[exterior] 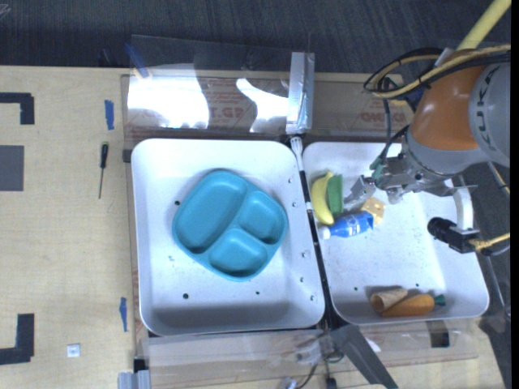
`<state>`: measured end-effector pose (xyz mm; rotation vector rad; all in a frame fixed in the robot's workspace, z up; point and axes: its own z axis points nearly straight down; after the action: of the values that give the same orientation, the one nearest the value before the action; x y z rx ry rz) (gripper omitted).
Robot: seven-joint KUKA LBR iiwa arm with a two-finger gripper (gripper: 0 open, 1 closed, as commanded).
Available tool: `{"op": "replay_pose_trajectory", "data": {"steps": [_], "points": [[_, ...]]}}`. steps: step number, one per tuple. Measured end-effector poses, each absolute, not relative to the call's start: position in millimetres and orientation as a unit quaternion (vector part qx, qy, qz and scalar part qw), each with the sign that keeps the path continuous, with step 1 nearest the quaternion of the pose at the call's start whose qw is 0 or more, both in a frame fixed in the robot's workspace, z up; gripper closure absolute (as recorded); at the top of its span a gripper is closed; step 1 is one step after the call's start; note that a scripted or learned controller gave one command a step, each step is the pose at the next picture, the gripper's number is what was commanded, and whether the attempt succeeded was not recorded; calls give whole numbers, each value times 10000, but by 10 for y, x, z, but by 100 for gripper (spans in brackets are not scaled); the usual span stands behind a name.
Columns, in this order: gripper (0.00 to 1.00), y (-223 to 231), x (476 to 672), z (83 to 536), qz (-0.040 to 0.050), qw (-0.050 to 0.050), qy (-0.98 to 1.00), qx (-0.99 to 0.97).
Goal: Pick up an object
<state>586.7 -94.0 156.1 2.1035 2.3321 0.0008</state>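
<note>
— Looking down, where was the gripper (362,191)?
— I saw it in the right bin (454,294), fingers spread apart, holding nothing. The banana (323,197) lay at its nine o'clock, the blue bottle (350,225) near six.

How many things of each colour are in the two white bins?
Blue: 2, the divided plate in the left bin and a small bottle-like thing in the right bin.
Yellow: 1, the banana.
Green: 1, a piece beside the banana.
Orange: 1, the carrot.
Total: 5.
</note>
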Motion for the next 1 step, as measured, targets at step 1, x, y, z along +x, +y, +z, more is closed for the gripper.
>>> {"op": "replay_pose_trajectory", "data": {"steps": [1], "points": [[0,-1015,6050,942,53,89,6881,7256]]}}
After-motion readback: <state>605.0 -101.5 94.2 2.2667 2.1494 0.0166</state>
